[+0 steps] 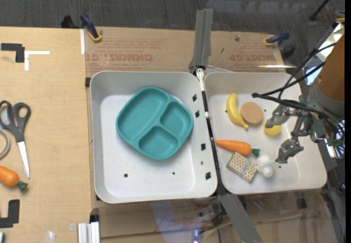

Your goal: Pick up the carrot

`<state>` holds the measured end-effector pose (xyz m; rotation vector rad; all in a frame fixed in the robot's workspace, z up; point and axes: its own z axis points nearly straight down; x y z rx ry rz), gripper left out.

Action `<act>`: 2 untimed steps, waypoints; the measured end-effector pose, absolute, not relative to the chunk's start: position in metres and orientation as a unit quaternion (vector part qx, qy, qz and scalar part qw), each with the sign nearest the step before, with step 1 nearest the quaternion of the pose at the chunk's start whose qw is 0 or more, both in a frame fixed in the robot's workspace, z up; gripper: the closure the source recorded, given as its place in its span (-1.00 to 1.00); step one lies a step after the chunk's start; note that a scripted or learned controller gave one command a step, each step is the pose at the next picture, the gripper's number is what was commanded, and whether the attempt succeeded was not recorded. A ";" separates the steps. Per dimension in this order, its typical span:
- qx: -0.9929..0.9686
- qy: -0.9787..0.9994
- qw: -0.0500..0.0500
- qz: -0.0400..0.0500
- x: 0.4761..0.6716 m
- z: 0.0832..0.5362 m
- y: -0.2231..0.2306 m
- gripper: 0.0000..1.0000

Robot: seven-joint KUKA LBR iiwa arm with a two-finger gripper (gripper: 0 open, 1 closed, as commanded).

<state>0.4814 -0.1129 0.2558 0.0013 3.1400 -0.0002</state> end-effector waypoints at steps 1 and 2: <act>-0.095 0.995 0.007 -0.001 0.537 0.097 -0.101 -1.00; -0.036 0.999 0.005 -0.002 0.540 0.097 -0.095 -1.00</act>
